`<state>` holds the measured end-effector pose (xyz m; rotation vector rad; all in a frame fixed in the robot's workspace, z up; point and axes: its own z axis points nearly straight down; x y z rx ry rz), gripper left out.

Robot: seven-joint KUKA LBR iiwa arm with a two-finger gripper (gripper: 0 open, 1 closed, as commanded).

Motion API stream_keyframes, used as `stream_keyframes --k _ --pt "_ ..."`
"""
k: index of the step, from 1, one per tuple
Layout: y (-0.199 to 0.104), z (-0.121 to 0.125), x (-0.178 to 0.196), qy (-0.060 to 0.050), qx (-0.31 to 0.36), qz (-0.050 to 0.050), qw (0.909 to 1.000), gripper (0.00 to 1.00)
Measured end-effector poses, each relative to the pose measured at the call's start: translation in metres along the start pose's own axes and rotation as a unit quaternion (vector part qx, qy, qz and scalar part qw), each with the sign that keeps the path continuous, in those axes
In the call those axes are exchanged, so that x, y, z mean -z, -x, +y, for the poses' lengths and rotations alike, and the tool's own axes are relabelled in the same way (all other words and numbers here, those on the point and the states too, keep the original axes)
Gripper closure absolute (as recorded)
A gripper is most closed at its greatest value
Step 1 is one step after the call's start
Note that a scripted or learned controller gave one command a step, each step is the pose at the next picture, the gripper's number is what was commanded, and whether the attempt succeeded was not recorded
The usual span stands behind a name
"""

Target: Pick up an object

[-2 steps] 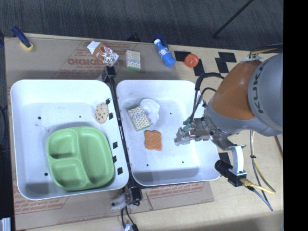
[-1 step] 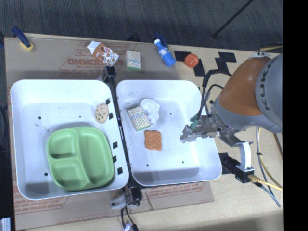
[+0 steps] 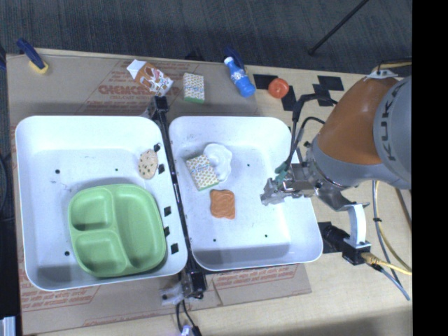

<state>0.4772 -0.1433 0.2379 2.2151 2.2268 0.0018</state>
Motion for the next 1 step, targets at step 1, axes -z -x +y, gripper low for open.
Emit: stream_keyframes --k 1 --pt "-0.0159 -0.0001 -0.0064 -0.001 0.001 0.0 1.0 1.0"
